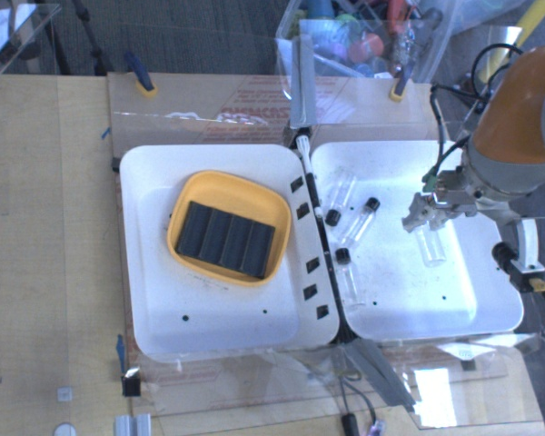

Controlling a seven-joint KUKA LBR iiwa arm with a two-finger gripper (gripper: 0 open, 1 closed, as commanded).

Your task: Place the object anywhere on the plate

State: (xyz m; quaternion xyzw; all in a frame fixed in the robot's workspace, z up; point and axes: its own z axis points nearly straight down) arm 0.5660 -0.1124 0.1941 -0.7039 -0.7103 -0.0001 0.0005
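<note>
Hovering over the right bin point(490, 307), the gripper point(424, 214) hangs from the grey wrist with its orange band, reaching in from the right. How its tool is set cannot be told from this slanted view: the metal end blurs against the white floor. Just below it lies a clear vial point(432, 247), pale and hard to make out, and whether the tool touches it cannot be told. Off to its left sit more clear vials with black caps point(363, 216), scattered near the divider between the bins. Well beyond them, further left, the yellow plate point(187, 198) rests in the left bin point(154, 316), and a dark ribbed block point(227, 239) lies across that plate's middle. Behind the gripper, a clear tub of bright toys point(372, 21) stands past the bench.
</note>
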